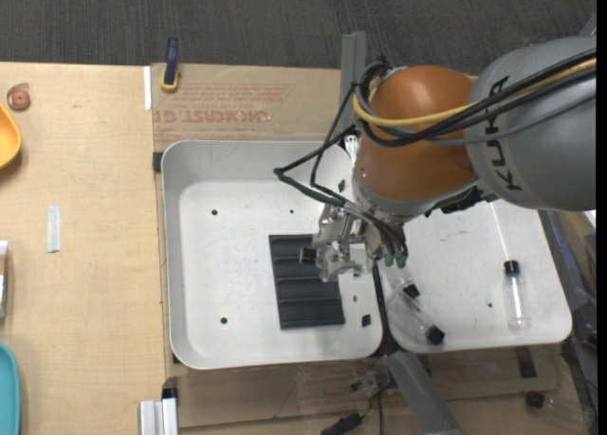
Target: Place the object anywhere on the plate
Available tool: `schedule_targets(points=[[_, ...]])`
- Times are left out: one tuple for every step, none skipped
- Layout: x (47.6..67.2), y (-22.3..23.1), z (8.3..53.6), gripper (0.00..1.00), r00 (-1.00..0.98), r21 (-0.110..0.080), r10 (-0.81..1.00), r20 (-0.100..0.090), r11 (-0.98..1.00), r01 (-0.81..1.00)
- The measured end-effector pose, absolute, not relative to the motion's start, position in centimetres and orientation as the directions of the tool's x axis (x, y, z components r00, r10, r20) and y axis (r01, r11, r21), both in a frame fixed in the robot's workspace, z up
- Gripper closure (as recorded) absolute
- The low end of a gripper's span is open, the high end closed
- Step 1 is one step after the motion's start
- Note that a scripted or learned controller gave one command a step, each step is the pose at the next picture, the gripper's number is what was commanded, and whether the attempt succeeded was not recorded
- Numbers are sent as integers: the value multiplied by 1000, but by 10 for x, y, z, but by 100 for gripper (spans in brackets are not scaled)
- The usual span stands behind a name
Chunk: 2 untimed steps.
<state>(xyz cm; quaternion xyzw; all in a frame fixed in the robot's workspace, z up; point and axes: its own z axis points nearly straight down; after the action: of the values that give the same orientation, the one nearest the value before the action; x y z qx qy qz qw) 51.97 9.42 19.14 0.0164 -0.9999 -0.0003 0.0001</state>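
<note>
**Robot gripper poised over the edge of a black plate**

A grey arm reaches in so that its gripper [339, 255] hangs over the right edge of the black ridged plate [302, 293]. The plate lies flat in the left bin [190, 234]. That position would suit a release onto the plate, but cables and metal hide the tip. I cannot tell whether it is open, closed or carrying anything. To the right of the plate, in the right bin [465, 253], a clear vial [417, 315] lies nearer and a second vial [513, 293] well apart. Both are likely candidates for the object.
</note>
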Motion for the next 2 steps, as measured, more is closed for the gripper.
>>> schedule_targets(points=[[503, 164, 243, 100, -987, 1, -158, -3, 987, -158], [503, 164, 243, 0, -988, 1, -157, -3, 988, -157]])
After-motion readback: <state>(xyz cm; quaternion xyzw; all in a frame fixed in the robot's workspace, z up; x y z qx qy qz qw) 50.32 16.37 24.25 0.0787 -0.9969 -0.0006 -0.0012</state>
